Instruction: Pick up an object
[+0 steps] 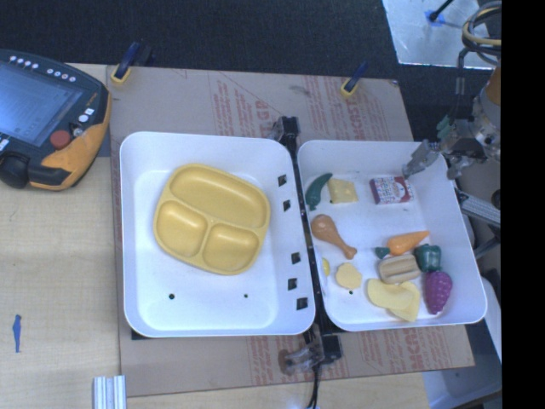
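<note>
The right bin (456, 216) holds several toy foods: a green pepper (317, 189), a yellow cheese block (343, 192), a red packet (390, 191), a drumstick (332, 235), a carrot (407, 242), a bread roll (398, 268), purple grapes (437, 290) and a yellow wedge (394, 299). My gripper (435, 162) hangs over the bin's far right corner, just right of and above the red packet. Its fingers stand open with nothing between them.
A yellow divided plate (213, 218) lies in the left bin (136, 254). A teach pendant (47, 130) rests on the bench at the far left. Black clips (294, 254) join the two bins along their shared wall.
</note>
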`<state>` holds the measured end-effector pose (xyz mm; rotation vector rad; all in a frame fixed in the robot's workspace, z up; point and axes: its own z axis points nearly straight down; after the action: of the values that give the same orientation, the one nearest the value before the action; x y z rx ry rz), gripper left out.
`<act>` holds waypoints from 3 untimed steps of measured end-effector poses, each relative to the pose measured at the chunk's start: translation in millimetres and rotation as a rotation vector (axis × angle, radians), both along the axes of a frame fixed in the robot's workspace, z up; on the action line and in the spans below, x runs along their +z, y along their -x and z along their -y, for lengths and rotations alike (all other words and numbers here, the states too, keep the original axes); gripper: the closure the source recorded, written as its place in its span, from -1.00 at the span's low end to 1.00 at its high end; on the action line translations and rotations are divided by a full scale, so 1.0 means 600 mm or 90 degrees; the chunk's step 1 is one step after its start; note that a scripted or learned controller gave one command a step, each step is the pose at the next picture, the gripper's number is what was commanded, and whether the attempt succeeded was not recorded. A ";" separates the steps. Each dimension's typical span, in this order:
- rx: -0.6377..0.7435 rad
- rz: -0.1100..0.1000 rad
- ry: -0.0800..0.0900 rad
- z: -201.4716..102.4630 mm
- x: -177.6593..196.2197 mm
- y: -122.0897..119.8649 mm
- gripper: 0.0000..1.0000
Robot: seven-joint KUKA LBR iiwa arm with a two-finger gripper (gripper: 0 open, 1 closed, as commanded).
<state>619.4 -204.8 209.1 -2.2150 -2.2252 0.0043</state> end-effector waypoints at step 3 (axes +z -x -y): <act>0.006 0.005 0.000 -0.092 -0.194 0.030 -1.00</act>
<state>601.5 -149.4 92.9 -2.2092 -2.2387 -0.0053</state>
